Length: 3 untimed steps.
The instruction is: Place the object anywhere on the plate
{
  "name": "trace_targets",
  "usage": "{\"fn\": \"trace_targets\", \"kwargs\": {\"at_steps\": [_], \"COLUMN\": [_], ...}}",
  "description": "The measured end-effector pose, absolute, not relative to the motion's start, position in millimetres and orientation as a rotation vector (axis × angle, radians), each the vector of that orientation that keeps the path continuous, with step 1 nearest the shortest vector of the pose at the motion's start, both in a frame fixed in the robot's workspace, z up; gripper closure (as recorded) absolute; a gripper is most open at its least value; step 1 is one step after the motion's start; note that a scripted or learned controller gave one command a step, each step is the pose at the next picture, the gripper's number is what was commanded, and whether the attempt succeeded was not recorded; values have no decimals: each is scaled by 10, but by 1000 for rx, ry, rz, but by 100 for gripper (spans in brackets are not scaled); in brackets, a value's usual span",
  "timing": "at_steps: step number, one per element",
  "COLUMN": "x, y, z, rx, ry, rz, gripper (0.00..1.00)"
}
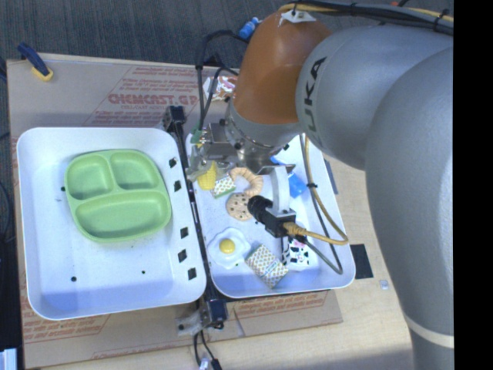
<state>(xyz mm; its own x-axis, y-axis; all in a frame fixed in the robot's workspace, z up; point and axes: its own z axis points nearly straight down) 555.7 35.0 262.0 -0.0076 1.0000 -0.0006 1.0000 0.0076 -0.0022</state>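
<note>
While my tool (218,154) hangs over the toys at the right bin's (339,272) upper-left corner, its state untellable, I judge I'm picking; the green plate (117,193) awaits in the left bin (38,284).

A blue clamp (36,61) grips the printed cardboard sheet (146,91) under both bins.

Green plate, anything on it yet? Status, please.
Gripper low in right bin, over the toys. Green plate in left bin, bare. Fried egg toy loose nearby.
</note>
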Motion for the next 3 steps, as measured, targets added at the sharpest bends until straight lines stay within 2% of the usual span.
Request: {"fn": "trace_targets", "kwargs": {"at_steps": [1,2,3], "x": [5456,6256,5677], "y": [895,25,204], "z": [1908,1916,2387], "rx": [-2210,-2217,-2213], "ry": [-2229,-2226,-2227], "rz": [7,3,1], "gripper": [100,100,100]}}
